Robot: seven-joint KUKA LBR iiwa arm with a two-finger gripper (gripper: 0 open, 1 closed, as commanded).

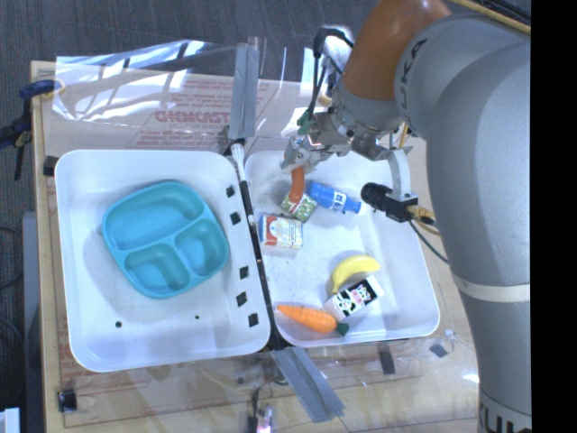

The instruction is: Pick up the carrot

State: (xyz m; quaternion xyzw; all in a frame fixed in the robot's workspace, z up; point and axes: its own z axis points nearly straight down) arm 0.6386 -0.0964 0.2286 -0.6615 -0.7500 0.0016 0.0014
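We see the right bin (410, 269) crowded. The gripper (302, 156) hangs at its twelve o'clock, clenched on an orange-and-green packet (297, 194), not the carrot (308, 318), which lies at six o'clock, touching the cow-print carton (354, 299). We judge that this wrong item could be carried off.

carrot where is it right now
The carrot lies at the near edge of the right bin, just left of the black-and-white carton and below the banana.

Bulky grey arm (469, 152), orange wrist band (383, 39), black cables (424, 228)
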